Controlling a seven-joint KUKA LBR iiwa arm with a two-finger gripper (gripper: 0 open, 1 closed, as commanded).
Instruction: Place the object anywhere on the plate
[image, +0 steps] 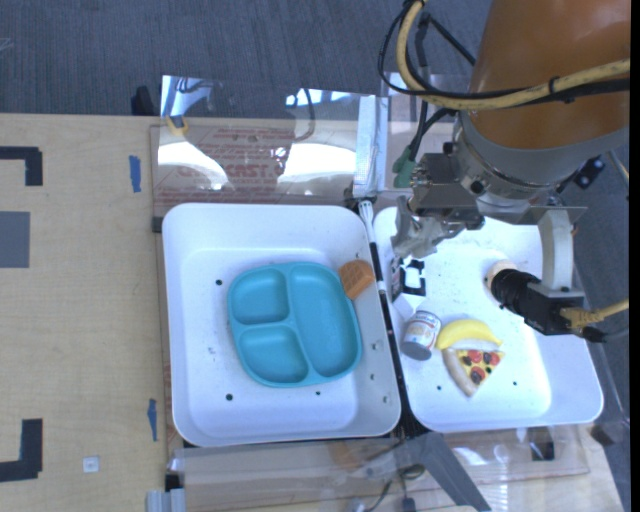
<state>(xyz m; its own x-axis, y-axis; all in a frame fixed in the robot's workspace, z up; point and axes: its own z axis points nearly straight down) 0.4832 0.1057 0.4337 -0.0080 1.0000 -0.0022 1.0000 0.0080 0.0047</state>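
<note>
We can see the teal three-compartment plastic plate (293, 322) sitting in the left white bin (200, 250). A small tan round object (355, 278) sits at the plate's upper right edge, by the divider; touching or not, hard to tell. The pincer (412, 255) hangs over the divider, and honestly we can't tell its grip state. The right bin (570, 385) holds a small silver can (421, 333), a yellow toy banana (470, 333) and a toy pizza slice (474, 366).

Teal plate (295, 325) with three compartments; white bins (190, 300); tan-brown object (355, 278); yellow banana (468, 334); pizza slice (472, 366) with red and dark toppings; light wood-grain tabletop (80, 300).
</note>
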